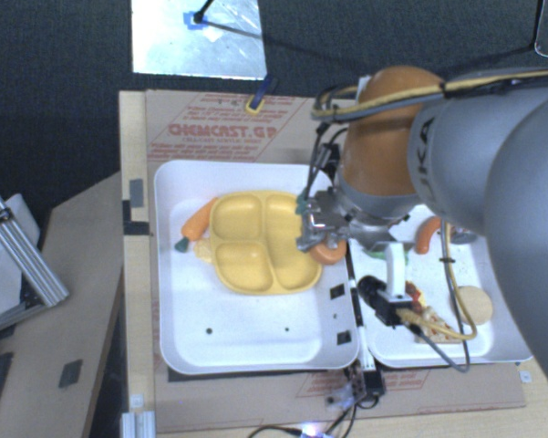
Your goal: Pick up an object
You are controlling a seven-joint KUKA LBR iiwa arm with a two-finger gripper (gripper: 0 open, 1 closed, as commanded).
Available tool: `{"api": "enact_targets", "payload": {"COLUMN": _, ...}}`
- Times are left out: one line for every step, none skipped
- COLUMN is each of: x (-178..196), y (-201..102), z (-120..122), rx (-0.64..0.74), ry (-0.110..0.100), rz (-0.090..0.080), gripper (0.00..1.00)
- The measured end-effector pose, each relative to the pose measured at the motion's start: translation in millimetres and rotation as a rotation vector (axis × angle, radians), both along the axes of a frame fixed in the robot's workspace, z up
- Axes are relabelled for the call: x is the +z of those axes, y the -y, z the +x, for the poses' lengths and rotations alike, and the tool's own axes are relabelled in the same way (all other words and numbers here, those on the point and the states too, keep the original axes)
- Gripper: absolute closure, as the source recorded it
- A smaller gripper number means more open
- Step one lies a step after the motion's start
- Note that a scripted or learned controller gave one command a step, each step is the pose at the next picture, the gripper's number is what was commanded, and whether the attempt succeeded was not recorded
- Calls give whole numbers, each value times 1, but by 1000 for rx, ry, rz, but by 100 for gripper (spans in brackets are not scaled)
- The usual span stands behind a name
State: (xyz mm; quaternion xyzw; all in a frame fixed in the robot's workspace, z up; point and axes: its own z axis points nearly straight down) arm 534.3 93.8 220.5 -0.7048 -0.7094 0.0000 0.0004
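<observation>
Camera view, from left to right: a toy carrot (196,221), orange with a green tip, is seen in the left bin (246,354), lying against the upper-left edge of a yellow divided plate (255,243). The plate is pale yellow, glossy, with three shallow compartments, and is set flat in the upper middle of that bin. At its right edge, touching the rim, an orange rounded object (327,252) is found, partly covered by the gripper (315,231), which is lowered just above it; whether anything is pinched cannot be told. In the right bin (438,349) an orange sausage-shaped piece (426,234) and a beige round piece (475,304) are seen.
</observation>
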Motion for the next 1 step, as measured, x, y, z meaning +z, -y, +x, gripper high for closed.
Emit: {"api": "enact_targets", "payload": {"x": -6, "y": 8, "z": 9, "rx": -6, "ry": 2, "rz": -1, "gripper": 100}}
